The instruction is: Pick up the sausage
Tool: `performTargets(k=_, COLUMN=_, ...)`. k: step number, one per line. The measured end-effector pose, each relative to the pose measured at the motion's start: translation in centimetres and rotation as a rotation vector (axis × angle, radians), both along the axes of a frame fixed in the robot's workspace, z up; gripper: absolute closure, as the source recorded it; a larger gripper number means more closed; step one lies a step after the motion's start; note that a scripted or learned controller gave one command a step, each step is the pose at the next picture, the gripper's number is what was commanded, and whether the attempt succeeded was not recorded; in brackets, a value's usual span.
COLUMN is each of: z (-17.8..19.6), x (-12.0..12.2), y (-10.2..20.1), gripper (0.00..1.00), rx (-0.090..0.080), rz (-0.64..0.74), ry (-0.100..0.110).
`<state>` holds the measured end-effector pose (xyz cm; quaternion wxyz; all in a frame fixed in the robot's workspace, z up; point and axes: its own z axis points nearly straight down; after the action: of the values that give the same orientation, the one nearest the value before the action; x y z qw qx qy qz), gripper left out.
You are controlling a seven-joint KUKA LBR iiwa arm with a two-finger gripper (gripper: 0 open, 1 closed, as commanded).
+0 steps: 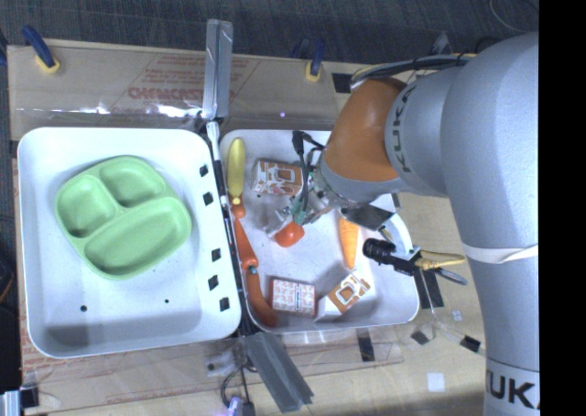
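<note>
The sausage (245, 258) is a long reddish-orange piece lying along the left wall of the right bin (403, 309), curving toward the bin's front corner. My gripper (300, 210) hangs over the middle of that bin, just above a small red tomato-like piece (288, 235) with a green stem. It is to the right of the sausage and apart from it. The grey arm and its orange band cover the bin's back right part.
In the right bin lie a yellow banana (236, 169), an orange carrot (348, 242) and three small printed boxes (277, 178) (293, 295) (351, 290). The left bin (55, 313) holds a green divided plate (124, 215).
</note>
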<state>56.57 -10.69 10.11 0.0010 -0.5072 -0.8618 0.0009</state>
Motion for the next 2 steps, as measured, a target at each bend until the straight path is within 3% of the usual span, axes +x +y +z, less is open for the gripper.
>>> performTargets(k=1, z=0.0, x=0.0, y=0.0, gripper=0.0, rx=0.0, rz=0.0, ry=0.0)
performTargets(k=2, z=-0.9, x=-4.3, y=0.3, gripper=0.0, rx=0.0, rz=0.231, ry=-0.004)
